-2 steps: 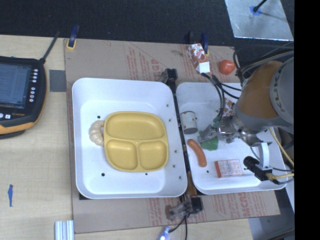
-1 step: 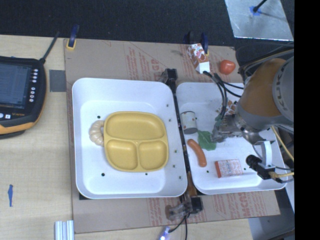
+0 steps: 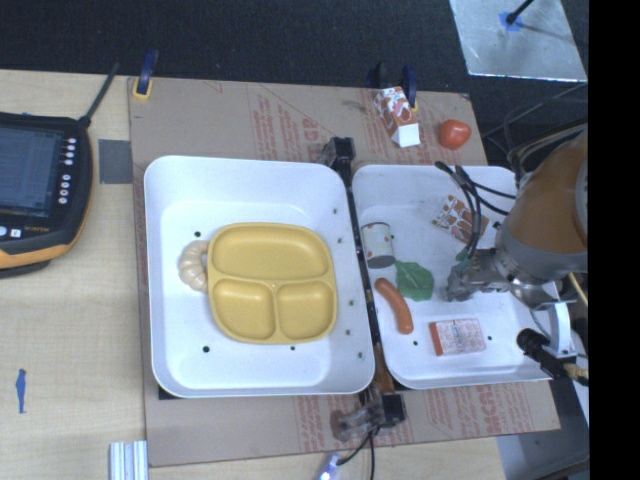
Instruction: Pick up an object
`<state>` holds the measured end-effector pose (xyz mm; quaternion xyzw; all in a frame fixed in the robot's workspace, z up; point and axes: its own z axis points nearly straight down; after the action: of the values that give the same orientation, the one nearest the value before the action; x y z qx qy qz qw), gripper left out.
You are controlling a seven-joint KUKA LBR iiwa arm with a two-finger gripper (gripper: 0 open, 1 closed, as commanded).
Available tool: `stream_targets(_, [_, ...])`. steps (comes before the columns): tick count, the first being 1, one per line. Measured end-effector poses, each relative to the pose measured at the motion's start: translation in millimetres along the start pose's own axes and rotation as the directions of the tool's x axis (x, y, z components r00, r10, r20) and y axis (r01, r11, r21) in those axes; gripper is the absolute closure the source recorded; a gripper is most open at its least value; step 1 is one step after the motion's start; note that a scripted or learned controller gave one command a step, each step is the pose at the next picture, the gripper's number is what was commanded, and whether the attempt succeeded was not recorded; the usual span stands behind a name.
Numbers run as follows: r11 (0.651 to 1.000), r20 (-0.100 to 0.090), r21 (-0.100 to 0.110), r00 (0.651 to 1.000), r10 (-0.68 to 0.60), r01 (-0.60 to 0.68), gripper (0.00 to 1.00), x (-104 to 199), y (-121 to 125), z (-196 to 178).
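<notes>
Arm: we see the grey KUKA arm (image 3: 540,218) reaching in from the right, low over the right bin (image 3: 420,183).
Gripper: the gripper (image 3: 462,286) sits just right of the green leafy piece (image 3: 415,280) — we cannot tell how its jaws stand, and we see nothing held between them.
Right bin contents: we note a small can (image 3: 377,245) near the left wall, an orange-red sausage (image 3: 394,305) below it, a red-and-white packet (image 3: 458,337) toward the front, and a patterned wrapper (image 3: 455,215) partly under the cables.
Left bin: the left bin (image 3: 180,368) bears a yellow divided tray (image 3: 271,281) — a pale lumpy item (image 3: 192,265) touches its left edge.
Outside the bins: we log a small carton (image 3: 397,114) and a red tomato (image 3: 454,133) on the cardboard behind the right bin.
Bench left: a teach pendant (image 3: 40,188) lies well apart.
</notes>
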<state>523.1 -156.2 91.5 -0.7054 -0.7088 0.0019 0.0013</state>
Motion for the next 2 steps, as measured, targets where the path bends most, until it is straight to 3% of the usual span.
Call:
stream_targets(1, [1.000, -0.001, -0.001, 1.000, 0.002, -0.002, 1.00, -45.1, -1.1, -98.1])
stream_targets(2, [1.000, -0.001, -0.001, 1.000, 0.002, -0.002, 0.00, -44.8, -1.0, -97.9])
